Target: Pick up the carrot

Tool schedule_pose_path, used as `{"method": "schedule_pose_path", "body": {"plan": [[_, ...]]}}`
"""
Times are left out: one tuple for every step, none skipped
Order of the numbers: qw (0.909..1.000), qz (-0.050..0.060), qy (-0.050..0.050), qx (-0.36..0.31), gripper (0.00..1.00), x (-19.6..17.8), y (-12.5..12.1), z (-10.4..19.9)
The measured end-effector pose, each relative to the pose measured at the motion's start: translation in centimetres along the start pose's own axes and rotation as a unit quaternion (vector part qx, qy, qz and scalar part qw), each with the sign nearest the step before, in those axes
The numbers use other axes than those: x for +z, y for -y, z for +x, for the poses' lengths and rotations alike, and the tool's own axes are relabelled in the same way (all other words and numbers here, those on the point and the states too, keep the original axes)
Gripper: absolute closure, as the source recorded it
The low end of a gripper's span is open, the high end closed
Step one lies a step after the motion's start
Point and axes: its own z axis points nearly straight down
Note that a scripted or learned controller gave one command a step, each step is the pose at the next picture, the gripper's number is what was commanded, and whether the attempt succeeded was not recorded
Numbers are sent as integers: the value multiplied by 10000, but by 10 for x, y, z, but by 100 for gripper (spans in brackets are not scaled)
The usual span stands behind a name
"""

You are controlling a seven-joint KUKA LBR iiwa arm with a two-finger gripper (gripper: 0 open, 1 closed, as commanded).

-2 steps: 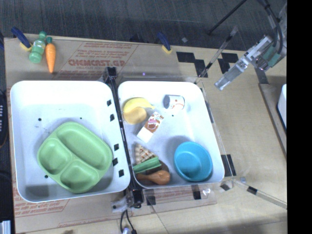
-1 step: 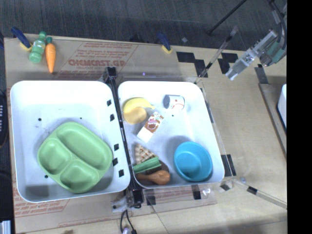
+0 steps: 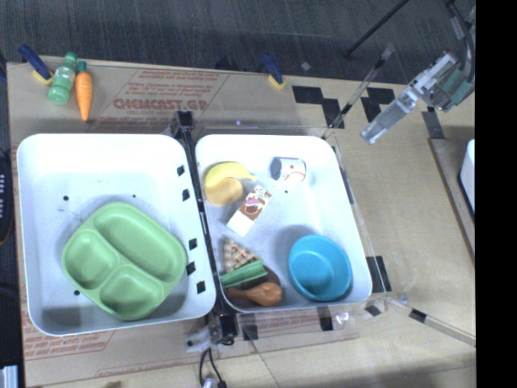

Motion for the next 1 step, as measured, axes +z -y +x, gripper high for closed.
{"method": "schedule_pose_path", "body": {"plan": [[10000,-1,25,-16,100,-12,-1,-1]]}}
